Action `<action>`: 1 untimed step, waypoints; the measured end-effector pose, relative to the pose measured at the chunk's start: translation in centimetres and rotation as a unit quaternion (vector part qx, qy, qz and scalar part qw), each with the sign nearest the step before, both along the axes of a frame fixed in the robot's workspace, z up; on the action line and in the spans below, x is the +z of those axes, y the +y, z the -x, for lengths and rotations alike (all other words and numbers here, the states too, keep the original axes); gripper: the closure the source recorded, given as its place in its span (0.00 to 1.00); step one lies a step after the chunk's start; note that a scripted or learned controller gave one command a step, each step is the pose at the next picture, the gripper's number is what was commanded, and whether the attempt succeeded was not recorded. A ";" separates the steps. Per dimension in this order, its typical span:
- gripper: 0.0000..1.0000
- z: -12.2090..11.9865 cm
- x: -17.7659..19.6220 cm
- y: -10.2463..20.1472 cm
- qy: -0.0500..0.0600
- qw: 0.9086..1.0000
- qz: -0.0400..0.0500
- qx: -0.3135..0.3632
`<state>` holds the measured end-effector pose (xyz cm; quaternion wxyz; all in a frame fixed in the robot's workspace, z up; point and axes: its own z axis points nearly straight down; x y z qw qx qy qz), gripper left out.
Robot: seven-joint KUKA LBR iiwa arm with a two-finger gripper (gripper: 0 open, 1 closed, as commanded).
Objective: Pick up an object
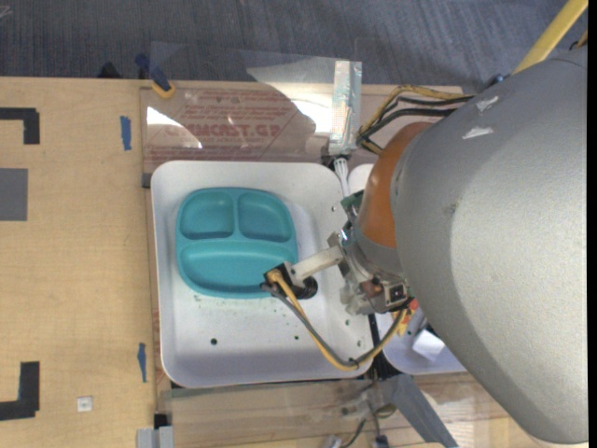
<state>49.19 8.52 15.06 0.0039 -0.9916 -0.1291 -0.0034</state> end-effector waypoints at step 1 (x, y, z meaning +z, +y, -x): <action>1.00 1.2 -5.8 5.7 0.001 1.000 0.003 -0.029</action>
